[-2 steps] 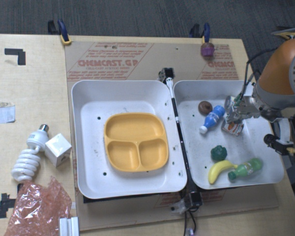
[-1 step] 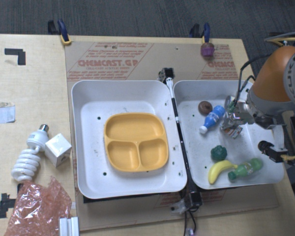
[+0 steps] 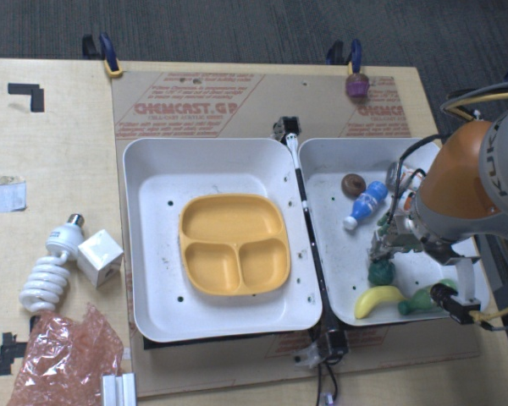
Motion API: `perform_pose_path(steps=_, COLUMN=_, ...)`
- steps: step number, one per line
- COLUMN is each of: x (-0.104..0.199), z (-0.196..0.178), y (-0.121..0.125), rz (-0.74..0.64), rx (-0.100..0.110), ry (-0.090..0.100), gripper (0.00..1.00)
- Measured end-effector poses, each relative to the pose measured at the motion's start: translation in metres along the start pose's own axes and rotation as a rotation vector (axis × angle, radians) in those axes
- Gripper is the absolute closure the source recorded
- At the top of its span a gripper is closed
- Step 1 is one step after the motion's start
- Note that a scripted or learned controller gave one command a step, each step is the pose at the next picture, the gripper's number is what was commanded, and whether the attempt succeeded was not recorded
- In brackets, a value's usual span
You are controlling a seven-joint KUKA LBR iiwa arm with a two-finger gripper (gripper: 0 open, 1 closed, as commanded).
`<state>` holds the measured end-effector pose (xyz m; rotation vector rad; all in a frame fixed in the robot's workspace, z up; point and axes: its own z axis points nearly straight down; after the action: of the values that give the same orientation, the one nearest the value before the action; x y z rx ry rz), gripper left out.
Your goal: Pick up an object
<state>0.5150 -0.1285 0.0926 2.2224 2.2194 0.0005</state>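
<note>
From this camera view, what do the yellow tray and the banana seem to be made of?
The yellow tray looks like moulded plastic with a matte finish: one even colour, rounded corners, three pressed compartments. The banana is probably a plastic or rubber toy, since its skin is smooth, uniformly yellow and slightly glossy; the view cannot settle which.

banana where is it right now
The banana lies in the right bin near its front edge, just below a dark green object under the gripper and left of a green toy.

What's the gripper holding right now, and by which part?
Cannot be told. The gripper sits low, right over a dark green object in the right bin; no grasp is visible.
</note>
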Motion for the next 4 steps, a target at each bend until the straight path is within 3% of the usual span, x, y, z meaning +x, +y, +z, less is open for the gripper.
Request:
perform_pose_path(steps=1, x=0.029, z=0.000, y=-0.036, rz=0.000, rx=-0.003, ry=0.000, gripper=0.00)
perform_pose_path(steps=2, x=0.029, z=-0.010, y=-0.034, rz=0.001, rx=-0.007, ry=-0.001, gripper=1.00)
perform_pose_path(steps=3, x=0.103, z=-0.100, y=-0.036, rz=-0.002, rx=-0.001, ry=0.000, gripper=1.00)
perform_pose_path(steps=4, x=0.103, z=-0.100, y=-0.036, rz=-0.002, rx=-0.001, ry=0.000, gripper=0.00)
